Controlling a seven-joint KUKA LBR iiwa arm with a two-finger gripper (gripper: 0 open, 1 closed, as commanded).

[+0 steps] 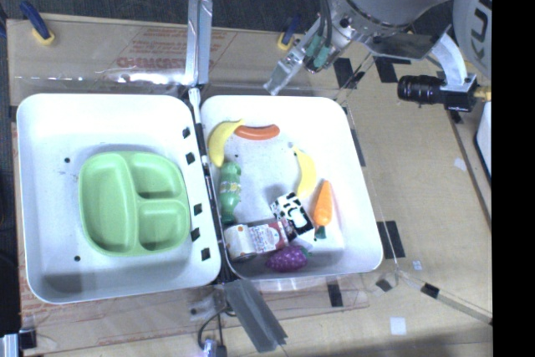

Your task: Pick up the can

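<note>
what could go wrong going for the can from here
The can lies on its side at the near edge of the right bin, pressed among the grapes, a black-and-white carton and a green bottle, so the claw may catch a neighbour instead. Lying flat, it could roll. It is also close to the bin wall, leaving little room.

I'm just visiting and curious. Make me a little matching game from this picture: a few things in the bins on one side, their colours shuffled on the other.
Things:
1. divided plate
2. carrot
3. grapes
4. banana

Colours:
A. purple
B. yellow
C. light green
D. orange

Pairs: 1-C, 2-D, 3-A, 4-B
</note>
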